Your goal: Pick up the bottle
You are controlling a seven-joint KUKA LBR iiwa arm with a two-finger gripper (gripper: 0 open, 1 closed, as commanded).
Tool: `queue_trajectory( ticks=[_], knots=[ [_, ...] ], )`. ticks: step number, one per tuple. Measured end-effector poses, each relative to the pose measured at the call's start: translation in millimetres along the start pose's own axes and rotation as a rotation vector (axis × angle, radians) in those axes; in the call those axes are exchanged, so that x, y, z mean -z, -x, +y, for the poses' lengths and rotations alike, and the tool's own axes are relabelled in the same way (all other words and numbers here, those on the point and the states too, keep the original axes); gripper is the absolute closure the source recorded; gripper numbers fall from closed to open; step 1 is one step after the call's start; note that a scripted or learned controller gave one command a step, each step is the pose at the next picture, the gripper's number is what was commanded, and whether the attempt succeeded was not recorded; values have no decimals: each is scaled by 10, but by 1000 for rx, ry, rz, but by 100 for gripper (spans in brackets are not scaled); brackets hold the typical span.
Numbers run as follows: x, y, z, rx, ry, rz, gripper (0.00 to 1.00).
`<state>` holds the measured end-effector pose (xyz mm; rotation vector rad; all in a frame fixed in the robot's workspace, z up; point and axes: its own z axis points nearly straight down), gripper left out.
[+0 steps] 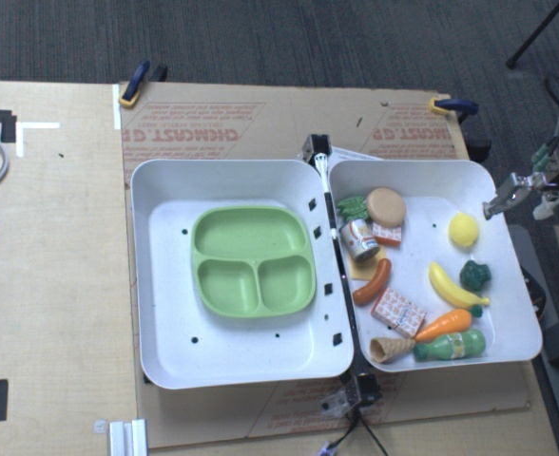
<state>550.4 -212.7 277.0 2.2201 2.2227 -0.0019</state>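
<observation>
The bottle (451, 347) is green with a yellowish label. It lies on its side in the near right corner of the right bin (508, 255), its length running left to right. An orange carrot (443, 325) rests against its far side, and an ice-cream cone (386, 351) lies just to its left.
The right bin also holds a banana (453, 288), broccoli (475, 275), a lemon (463, 229), a sausage (372, 280), a can (358, 240), a burger bun (386, 207) and a wafer (398, 312). A green divided plate (254, 260) lies in the left bin (156, 283). A small metal fitting (517, 193) juts in past the right bin's rim.
</observation>
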Motion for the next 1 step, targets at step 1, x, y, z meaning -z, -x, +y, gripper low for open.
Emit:
queue_trajectory(
  ticks=[1],
  knots=[
    [95, 2, 6, 3, 1, -1, 100]
  ],
)
